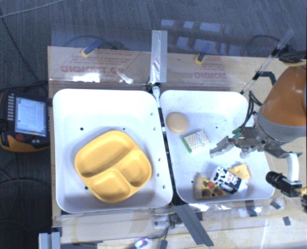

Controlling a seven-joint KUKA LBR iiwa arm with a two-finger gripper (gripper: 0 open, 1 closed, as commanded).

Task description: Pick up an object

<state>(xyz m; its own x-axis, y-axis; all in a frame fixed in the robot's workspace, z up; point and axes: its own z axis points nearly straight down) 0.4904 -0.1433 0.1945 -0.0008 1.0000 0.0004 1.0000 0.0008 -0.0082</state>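
Note:
My gripper hangs over the right side of the right bin, with the grey and orange arm coming in from the right. Its fingers are spread wide and hold nothing. Just in front of it lie a yellow cheese wedge, a black-and-white patterned carton and a pizza slice. To its left a white and green sponge-like block rests on the bin floor. A round tan bun lies further left near the divider.
The left bin holds a yellow divided plate. A handheld control pendant lies on the floor left of the bench. Cables and a black fitting sit at the right edge.

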